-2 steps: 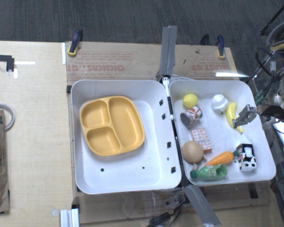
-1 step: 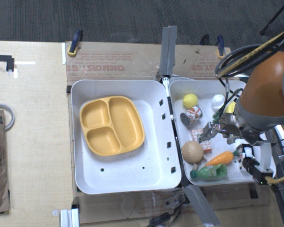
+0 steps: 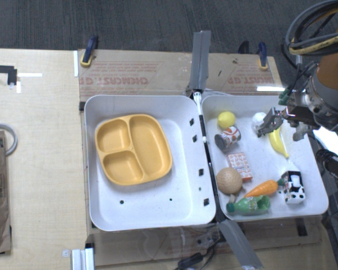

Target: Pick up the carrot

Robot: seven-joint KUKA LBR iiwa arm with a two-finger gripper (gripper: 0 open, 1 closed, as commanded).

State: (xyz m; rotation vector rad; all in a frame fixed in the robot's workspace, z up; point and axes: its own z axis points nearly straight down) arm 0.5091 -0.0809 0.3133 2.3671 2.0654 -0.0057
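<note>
Orange carrot (image 3: 261,188) low in right bin (beside green bottle), pincer (image 3: 283,125) well apart above, open, empty

The plate (image 3: 134,149) lay in the left bin (image 3: 96,167). In the right bin (image 3: 318,198), the carrot (image 3: 261,188) lay at five o'clock, the ball (image 3: 226,120) at eleven, the banana (image 3: 278,142) between.

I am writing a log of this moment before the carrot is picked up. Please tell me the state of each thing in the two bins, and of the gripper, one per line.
carrot: lying in right bin, not gripped
gripper: above the banana, away from carrot
banana: lying flat
plate: in left bin, compartments bare
yellow ball: resting beside can
can: on its side
brown ball: beside carrot
green bottle: lying below carrot
cow toy: right of carrot
</note>
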